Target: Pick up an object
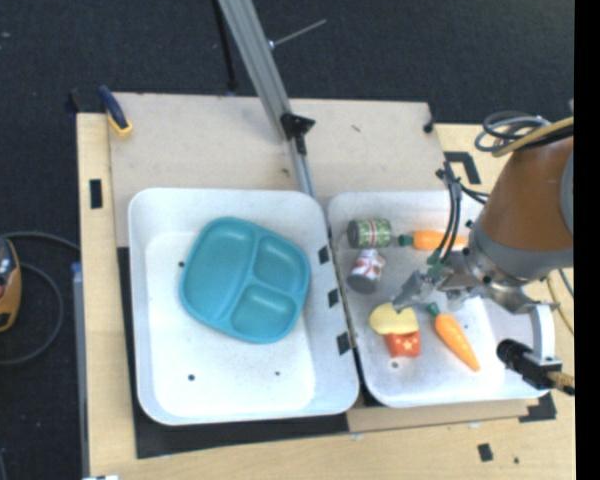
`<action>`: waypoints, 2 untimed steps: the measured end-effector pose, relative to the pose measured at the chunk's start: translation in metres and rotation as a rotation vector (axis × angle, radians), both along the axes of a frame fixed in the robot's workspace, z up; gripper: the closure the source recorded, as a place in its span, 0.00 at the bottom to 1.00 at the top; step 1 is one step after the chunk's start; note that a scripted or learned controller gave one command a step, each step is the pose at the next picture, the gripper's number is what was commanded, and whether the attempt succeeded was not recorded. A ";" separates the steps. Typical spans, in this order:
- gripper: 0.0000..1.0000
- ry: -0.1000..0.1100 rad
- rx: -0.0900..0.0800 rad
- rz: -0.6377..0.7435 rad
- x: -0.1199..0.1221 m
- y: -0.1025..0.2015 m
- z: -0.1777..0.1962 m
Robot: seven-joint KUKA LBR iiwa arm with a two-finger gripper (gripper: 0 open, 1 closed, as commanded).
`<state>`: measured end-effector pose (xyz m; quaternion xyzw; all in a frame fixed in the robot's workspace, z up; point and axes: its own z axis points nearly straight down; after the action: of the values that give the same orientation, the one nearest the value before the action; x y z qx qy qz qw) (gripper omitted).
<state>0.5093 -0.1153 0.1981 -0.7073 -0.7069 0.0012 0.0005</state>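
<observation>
The right bin (425, 394) holds several small items. A green can (370, 233) lies on its side near the back left, with a small grey and red can (366, 267) just in front of it. An orange carrot (457, 340) lies towards the front right. A yellow and red toy (398, 330) sits front centre. A second orange piece (430, 239) lies at the back, partly covered by the arm. My gripper (423, 293) hangs low over the bin's middle, just above and between the yellow toy and the carrot. Nothing is visibly held.
The left bin (150, 368) holds a blue divided plate (245, 280). A slanted metal pole (260, 58) crosses the bench's back, ending near the bins' shared wall. The orange-banded arm body (525, 218) covers the right bin's right side. A black fitting (525, 360) sits at its front right corner.
</observation>
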 end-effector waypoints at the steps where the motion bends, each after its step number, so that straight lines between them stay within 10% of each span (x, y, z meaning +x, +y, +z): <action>1: 0.00 0.002 0.000 -0.001 -0.003 -0.009 -0.060; 2: 0.00 -0.005 -0.001 0.000 -0.002 -0.010 -0.098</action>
<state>0.5076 -0.1252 0.1005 -0.7074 -0.7068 -0.0001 -0.0016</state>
